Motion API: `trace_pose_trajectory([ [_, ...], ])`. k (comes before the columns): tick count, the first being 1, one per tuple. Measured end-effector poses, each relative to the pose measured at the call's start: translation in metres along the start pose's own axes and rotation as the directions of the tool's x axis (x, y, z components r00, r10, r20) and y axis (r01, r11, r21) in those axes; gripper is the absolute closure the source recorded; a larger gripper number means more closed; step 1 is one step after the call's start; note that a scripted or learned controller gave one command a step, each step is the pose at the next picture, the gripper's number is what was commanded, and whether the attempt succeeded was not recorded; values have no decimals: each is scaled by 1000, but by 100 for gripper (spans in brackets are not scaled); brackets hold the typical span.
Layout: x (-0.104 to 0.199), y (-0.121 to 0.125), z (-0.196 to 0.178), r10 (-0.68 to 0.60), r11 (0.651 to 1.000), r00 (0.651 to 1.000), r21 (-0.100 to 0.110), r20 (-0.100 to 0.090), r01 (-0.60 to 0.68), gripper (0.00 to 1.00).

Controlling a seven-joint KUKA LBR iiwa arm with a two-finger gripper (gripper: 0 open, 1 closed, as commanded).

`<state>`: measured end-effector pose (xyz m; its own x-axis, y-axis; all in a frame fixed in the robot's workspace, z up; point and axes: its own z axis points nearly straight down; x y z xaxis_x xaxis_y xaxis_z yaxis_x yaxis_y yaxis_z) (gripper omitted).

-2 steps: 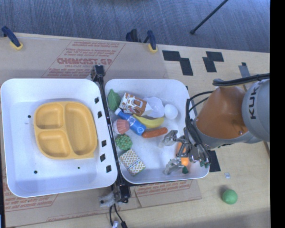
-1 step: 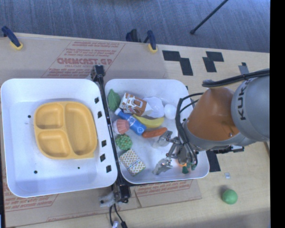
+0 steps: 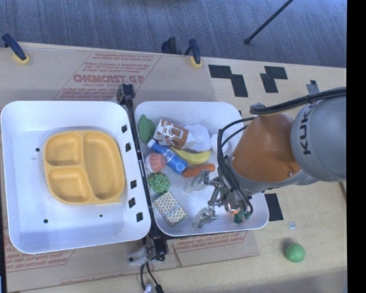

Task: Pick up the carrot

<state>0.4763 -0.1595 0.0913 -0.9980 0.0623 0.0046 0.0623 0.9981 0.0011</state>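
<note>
The arm (image 3: 274,148) reaches in from the right, over the right bin (image 3: 171,108). Its gripper (image 3: 215,201) hangs low in that bin's lower right part — released, fingers apart, nothing between them. The carrot (image 3: 199,171) lies just up and left of it, near the bin's middle, beside a banana (image 3: 192,157). The left bin (image 3: 12,224) holds a yellow tray (image 3: 84,165). A green ball (image 3: 294,252) sits on the bench — lower right of the frame.

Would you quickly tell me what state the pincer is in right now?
Pincer: low in the right bin, beside the carrot; nothing visible in it, open or shut cannot be told.
</note>
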Motion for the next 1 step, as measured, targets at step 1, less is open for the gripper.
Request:
trace_pose_trajectory([
  [1,-56,10,-78,-49,999,999,2,6,49,0],
])
